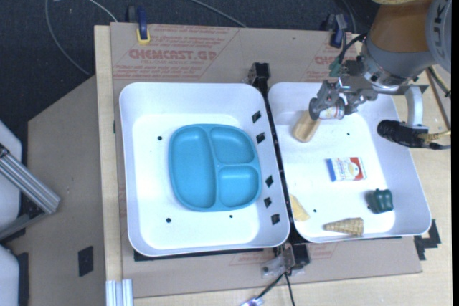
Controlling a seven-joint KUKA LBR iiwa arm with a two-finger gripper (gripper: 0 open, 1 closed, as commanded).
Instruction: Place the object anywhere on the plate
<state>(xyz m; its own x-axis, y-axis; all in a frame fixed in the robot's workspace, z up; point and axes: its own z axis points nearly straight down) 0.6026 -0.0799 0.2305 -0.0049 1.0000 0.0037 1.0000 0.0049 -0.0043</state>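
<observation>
hand (325,108) is hovering in the right bin (401,183), can't tell its grip, with the tan piece (306,129) just below-left of it, long axis slanting toward it, plate (214,167) way off left

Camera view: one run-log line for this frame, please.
pincer over right bin, above tan piece | blue plate in left bin

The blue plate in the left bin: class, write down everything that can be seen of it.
The blue plate is a rounded rectangle that looks like matte plastic, split by raised ridges into three compartments: one large on the camera view's left, two smaller on its right. It lies flat, slightly turned, near the middle of the left bin, resting on the bin's white floor. Nothing lies on it, and the gripper is over the other bin.
</observation>
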